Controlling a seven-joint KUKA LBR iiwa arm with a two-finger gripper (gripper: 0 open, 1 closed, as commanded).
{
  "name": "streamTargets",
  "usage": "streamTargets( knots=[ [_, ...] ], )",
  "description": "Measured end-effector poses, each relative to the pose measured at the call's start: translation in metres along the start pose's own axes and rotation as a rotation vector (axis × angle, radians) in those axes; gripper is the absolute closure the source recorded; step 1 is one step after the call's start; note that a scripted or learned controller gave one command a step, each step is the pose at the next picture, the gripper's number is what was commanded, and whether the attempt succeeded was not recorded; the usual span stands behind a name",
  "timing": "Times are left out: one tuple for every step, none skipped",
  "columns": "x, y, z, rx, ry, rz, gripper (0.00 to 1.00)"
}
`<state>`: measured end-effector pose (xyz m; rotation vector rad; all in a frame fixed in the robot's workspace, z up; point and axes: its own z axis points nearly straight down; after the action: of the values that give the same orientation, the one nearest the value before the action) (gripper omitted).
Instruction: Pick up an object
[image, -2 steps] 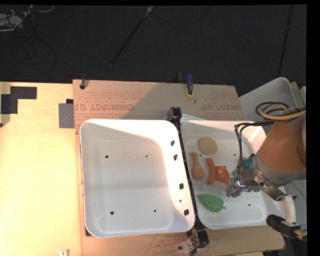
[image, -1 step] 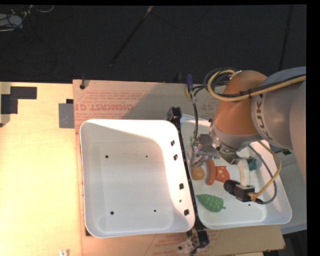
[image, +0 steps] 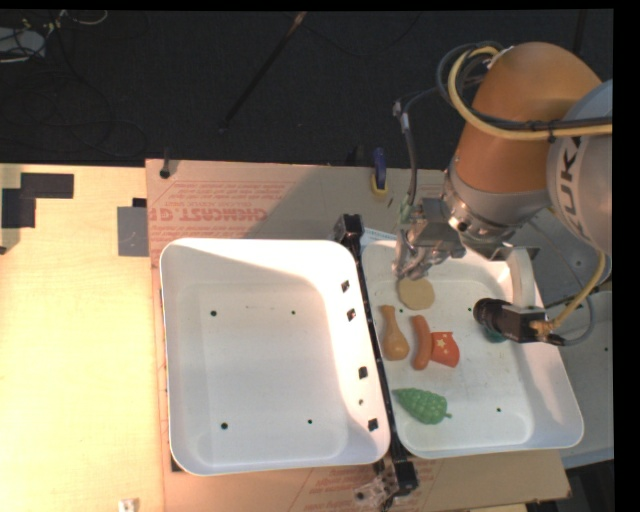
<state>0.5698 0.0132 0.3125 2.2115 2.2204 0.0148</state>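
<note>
My gripper (image: 410, 268) hangs over the far part of the right bin (image: 540, 420), just above a round tan disc (image: 417, 294). Whether it touches the disc I cannot tell. In front of the disc lie a tan drumstick-shaped piece (image: 393, 334), a red-orange sausage (image: 422, 341) and a red piece (image: 445, 350) against it. A green bumpy item (image: 422, 405) rests nearer the bin's front edge.
The left bin (image: 260, 350) stands beside the right one, with a black divider (image: 365, 340) running between them. Both bins sit on a brown cardboard sheet (image: 220, 205). Pale bench surface (image: 70, 350) extends to the left.
</note>
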Motion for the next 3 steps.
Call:
streamTargets(
  knots=[
    [-0.043, -0.086, 0.06, 0.026, -0.001, 0.01, 1.0],
    [-0.087, -0.098, 0.119, 0.023, -0.002, 0.009, 1.0],
    [-0.038, -0.083, 0.025, 0.006, 0.001, -0.001, 1.0]
  ],
)
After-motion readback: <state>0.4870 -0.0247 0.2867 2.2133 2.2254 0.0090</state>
